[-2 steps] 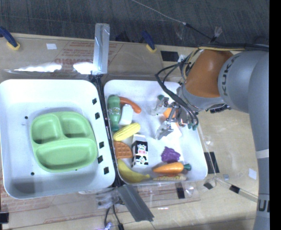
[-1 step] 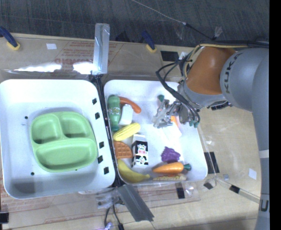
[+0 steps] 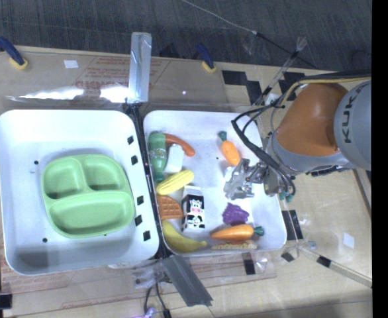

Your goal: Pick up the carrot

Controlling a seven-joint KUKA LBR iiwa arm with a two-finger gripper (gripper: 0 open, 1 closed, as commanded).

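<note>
Carrot [image 3: 230,152]: upper right bin [image 3: 247,119], just beside gripper [image 3: 239,184]; jaws' state cannot be told.
Second carrot [image 3: 234,232]: lower edge; risks being targeted instead.
Grapes [image 3: 234,213]: below gripper; could be knocked.

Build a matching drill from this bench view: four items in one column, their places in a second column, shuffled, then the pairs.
Items:
1. green tray
2. banana
3. gripper
4. green bottle

Places:
A. right bin, upper left part
B. left bin
C. right bin, right-hand middle part, just below the upper carrot
D. right bin, bottom edge

Pairs: 1-B, 2-D, 3-C, 4-A
</note>
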